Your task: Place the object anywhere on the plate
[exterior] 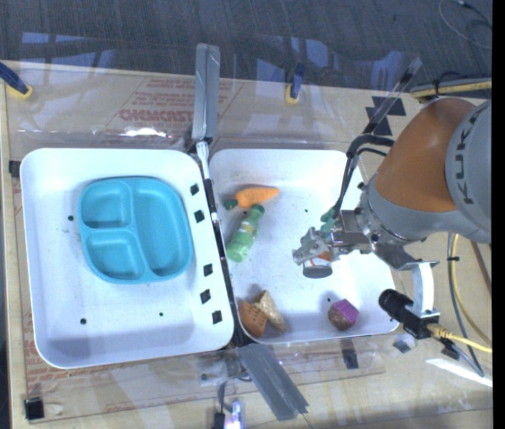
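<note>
Risk starts at the far left: the blue plate point(134, 229) lies in the left bin point(46, 329), well apart from everything loose, so any carry must clear the raised divider point(216, 266) between the bins. Just right of it lie a carrot point(256, 196), a green bottle point(243, 236), a bread piece point(262, 312) and a purple object point(343, 313), each a possible target. The gripper point(316, 250) hovers over the right bin point(359, 168) with something small and reddish at its tip; whether it is clamped I cannot tell, so a weak pinch could drop it short.
</note>
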You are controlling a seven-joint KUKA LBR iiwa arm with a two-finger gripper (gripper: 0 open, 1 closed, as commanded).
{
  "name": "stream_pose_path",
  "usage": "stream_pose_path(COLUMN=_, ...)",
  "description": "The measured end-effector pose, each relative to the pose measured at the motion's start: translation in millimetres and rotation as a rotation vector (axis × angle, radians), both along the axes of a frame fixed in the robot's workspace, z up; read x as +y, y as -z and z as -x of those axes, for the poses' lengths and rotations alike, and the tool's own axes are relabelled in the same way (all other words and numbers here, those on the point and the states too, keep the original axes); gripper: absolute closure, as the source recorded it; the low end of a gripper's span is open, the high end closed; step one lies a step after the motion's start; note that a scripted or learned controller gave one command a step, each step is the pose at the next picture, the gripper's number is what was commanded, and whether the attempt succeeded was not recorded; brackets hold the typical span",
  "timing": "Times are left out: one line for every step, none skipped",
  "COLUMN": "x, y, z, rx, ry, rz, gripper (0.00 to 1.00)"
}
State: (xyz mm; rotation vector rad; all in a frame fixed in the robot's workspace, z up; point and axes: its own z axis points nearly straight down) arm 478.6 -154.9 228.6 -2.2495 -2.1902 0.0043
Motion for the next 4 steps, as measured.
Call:
stream_pose_path(x=65.2, y=29.5, z=-63.7, rx=0.003, ry=-0.038, rz=0.000, gripper=1.00)
stream_pose_path(x=131.2, y=40.8, z=-107.7, rx=0.004, ry=-0.053, rz=0.000, gripper=1.00)
stream_pose_path(x=203.2, y=40.7, z=-122.8, rx=0.003, ry=-0.004, rz=0.001, gripper=1.00)
stream_pose_path(x=202.8, y=40.5, z=-122.9, rx=0.003, ry=-0.004, rz=0.001, gripper=0.00)
